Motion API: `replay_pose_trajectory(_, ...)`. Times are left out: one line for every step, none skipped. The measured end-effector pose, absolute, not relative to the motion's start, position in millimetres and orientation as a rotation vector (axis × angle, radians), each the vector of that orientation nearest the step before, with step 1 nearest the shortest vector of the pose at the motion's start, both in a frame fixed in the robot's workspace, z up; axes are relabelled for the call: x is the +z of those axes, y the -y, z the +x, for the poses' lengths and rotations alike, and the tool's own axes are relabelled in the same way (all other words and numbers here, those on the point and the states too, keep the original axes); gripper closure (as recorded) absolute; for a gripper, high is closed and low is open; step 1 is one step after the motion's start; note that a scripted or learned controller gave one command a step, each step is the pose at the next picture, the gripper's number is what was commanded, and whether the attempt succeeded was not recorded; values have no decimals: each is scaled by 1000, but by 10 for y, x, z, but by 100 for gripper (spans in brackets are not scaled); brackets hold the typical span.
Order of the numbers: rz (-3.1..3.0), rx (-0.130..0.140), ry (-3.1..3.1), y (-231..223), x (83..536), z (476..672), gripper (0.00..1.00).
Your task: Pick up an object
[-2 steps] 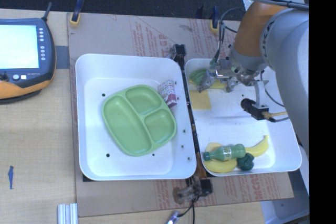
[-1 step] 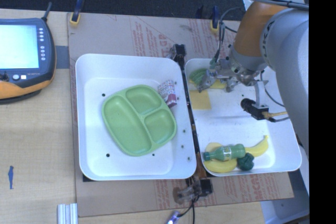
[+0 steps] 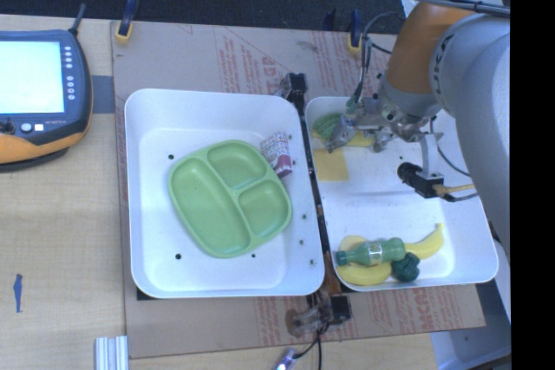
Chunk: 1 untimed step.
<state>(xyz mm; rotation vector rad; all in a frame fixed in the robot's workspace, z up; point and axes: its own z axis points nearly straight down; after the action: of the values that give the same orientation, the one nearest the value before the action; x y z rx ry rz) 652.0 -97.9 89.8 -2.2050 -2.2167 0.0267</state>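
Note:
My gripper (image 3: 349,131) is low in the far left corner of the right bin (image 3: 468,221), right beside a small green object (image 3: 325,126) that lies against the bin's wall. Whether it touches that object is unclear. Just in front of it, a flat yellow square (image 3: 330,165) lies on the bin floor. At the near end of the right bin a banana (image 3: 427,242) curves around a green bottle (image 3: 371,253) and a dark green lump (image 3: 406,269).
The left bin (image 3: 152,273) holds a pale green divided plate (image 3: 230,199) and a small red-and-white crumpled can (image 3: 277,153) by its right wall. A tablet-like pendant (image 3: 39,91) sits on the bench at far left. The arm's grey body (image 3: 473,91) overhangs the right bin's far right side.

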Motion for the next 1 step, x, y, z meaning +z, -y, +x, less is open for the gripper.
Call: replay_pose_trajectory(-2207, 28, 2216, 974, 900, 6520, 0)
